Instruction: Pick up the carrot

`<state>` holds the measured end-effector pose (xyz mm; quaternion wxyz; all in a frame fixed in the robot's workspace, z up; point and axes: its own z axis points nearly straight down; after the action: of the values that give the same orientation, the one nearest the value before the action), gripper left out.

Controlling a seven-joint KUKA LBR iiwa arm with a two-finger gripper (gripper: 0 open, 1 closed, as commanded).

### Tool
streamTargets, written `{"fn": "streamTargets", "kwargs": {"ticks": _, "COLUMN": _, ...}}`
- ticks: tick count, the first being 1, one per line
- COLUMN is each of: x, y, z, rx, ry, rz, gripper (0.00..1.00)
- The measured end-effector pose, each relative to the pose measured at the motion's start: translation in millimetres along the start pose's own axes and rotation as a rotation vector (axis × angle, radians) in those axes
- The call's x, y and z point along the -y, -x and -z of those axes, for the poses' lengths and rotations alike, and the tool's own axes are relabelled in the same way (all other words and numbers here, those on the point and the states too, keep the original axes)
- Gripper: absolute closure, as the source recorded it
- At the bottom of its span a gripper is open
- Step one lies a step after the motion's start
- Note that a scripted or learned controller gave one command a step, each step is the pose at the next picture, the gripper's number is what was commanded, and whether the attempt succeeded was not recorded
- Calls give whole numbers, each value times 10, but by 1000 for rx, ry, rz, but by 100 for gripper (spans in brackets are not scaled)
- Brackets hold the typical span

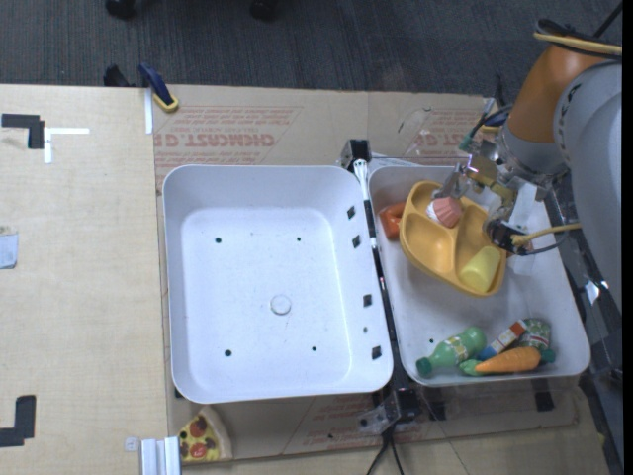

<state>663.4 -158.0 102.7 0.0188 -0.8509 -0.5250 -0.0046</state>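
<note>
Orange carrot [509,361] lies beside the green bottle [452,352]; labels unreadable.

The carrot [507,361] lies in the right bin [566,295] — near its front wall, beside a green bottle [451,351] — well apart from the end effector [473,184].

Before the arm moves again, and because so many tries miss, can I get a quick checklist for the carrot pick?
1. Carrot in view, lying at the near edge of the right bin: ok.
2. Gripper over the carrot: not ok; it is at the bin's far end, above the yellow bowl.
3. Carrot free of neighbours: not ok; the green bottle and a small packet lie right against it.
4. Fingers open: cannot tell.
5. Carrot top unobstructed from above: ok.
</note>
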Motion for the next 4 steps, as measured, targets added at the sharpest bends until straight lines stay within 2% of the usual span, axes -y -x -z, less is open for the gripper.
{"fn": "streamTargets", "kwargs": {"ticks": 1, "x": 270, "y": -523, "z": -24, "rx": 27, "ry": 39, "rz": 15, "gripper": 0}}
{"fn": "streamTargets", "kwargs": {"ticks": 2, "x": 231, "y": -524, "z": 126, "rx": 27, "ry": 53, "rz": 19, "gripper": 100}}
{"fn": "streamTargets", "kwargs": {"ticks": 3, "x": 248, "y": -522, "z": 92, "rx": 29, "ry": 47, "rz": 19, "gripper": 0}}
{"fn": "streamTargets", "kwargs": {"ticks": 4, "x": 59, "y": 49, "z": -85, "rx": 17, "ry": -20, "rz": -375, "gripper": 0}}
